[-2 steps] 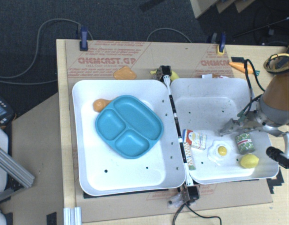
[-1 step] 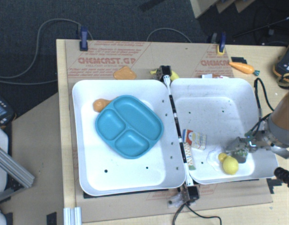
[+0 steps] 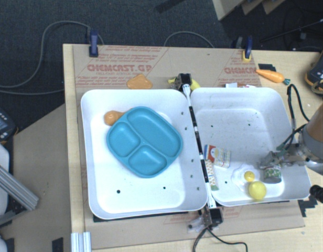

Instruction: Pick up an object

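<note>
Two bins are sitting side by side on the desk (image 3: 72,140). A divided tray (image 3: 144,141) is lying in the left bin (image 3: 98,193). In the right bin (image 3: 240,114), a packet (image 3: 218,157) and two round fruits (image 3: 257,190) are lying toward the lower right of the frame, the gripper (image 3: 274,167) hanging just beside them.

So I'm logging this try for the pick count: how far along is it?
Done: the gripper is down in the right bin, near its right wall. In hand: nothing that I can see; it sits just above a small dark object, close to the yellow ball. Left: grasp something and lift it. The blue tray lies in the left bin.
</note>
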Tool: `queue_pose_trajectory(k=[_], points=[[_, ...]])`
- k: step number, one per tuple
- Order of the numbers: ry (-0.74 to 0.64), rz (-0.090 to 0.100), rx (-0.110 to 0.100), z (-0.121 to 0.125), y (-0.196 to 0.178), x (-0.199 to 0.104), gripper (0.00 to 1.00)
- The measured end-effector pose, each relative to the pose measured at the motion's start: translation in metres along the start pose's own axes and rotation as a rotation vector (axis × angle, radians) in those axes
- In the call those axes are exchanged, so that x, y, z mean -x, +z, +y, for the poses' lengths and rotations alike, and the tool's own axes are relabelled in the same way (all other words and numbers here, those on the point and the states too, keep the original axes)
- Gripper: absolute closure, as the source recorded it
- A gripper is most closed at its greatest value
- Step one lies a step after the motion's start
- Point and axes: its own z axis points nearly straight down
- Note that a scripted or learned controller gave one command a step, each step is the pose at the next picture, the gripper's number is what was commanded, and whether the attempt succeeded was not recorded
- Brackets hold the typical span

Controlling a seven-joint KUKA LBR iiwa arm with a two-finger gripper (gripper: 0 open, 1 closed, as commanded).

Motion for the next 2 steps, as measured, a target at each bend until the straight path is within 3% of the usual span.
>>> queue_pose_trajectory(k=[1, 2], points=[[-0.009, 0.002, 0.002, 0.001, -0.057, -0.087, 1.0], [-0.007, 0.002, 0.001, 0.001, -0.091, -0.145, 1.0]])
